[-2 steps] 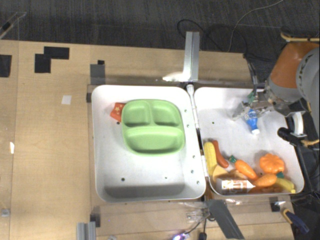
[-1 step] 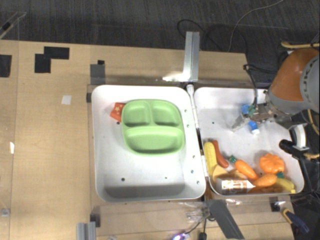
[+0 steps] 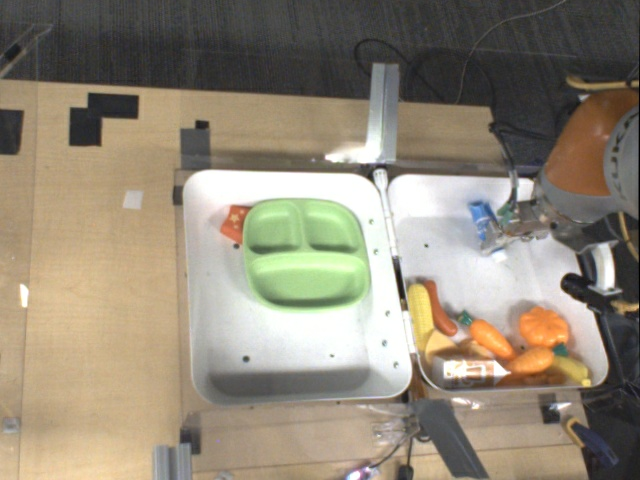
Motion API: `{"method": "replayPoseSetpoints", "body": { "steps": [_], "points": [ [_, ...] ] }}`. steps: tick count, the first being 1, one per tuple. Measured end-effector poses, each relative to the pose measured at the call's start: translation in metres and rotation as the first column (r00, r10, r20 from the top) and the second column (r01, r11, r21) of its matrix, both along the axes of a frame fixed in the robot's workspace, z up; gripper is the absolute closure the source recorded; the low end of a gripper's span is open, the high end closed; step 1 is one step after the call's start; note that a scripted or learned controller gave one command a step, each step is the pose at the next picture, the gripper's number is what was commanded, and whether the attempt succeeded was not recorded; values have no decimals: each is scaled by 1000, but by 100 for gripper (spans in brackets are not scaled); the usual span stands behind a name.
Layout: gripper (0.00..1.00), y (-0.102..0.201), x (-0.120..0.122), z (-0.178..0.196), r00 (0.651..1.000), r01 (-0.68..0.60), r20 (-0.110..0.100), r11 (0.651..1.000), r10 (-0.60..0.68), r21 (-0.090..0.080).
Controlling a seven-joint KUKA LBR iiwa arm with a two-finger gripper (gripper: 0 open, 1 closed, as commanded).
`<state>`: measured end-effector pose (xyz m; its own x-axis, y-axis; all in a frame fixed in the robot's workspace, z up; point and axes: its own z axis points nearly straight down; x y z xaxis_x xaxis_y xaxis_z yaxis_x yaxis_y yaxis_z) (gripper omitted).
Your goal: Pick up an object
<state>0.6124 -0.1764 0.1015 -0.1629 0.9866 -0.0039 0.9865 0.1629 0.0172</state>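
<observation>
My gripper [image 3: 512,228] hangs over the far part of the right bin [image 3: 440,200], reaching in from the right below the arm's orange band [image 3: 583,148]. A small blue object [image 3: 482,220] lies right against the gripper's left side; whether it is gripped is not clear. Along the bin's near edge sit toy foods: a yellow corn cob [image 3: 419,308], a red hot dog [image 3: 441,310], a carrot [image 3: 488,337], an orange pepper [image 3: 544,326], a yellow banana [image 3: 572,369] and a labelled brown piece [image 3: 470,370].
The left bin [image 3: 215,308] holds a green divided plate [image 3: 304,252] with a red-orange item [image 3: 234,224] tucked at its left edge. A metal post [image 3: 384,108] stands behind the divider between the bins. Cables run on the dark floor beyond.
</observation>
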Motion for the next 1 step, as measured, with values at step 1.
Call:
{"method": "replayPoseSetpoints", "body": {
  "steps": [1],
  "points": [
    [100,30,-4,42,996,87,-11,996,-87,1]
  ]
}}
